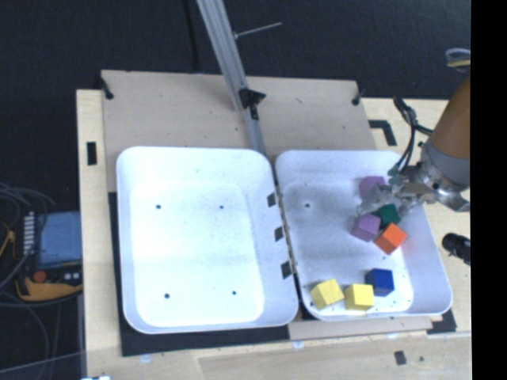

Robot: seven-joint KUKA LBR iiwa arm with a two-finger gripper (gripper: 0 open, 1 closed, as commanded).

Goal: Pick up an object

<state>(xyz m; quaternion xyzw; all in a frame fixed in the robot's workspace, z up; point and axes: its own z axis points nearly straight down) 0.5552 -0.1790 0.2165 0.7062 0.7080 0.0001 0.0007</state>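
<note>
The right bin (317, 212) holds several small blocks. A purple block (371, 186) lies near the bin's upper right, and a second purple block (366, 227) sits just below it. Between them is a dark green block (388, 214), with an orange block (390, 238) at its lower right. A blue block (380, 280) and two yellow blocks (326, 293) (359, 295) lie along the front wall. My gripper (386, 199) reaches in from the right and hangs over the green and purple blocks. Its fingers point left toward that cluster.
The left bin (194, 236) stands beside the right one, separated by a narrow gap with clips. A slanted metal rail (230, 62) rises behind the bins. Cables and a small box (55, 240) lie at the far left of the bench.
</note>
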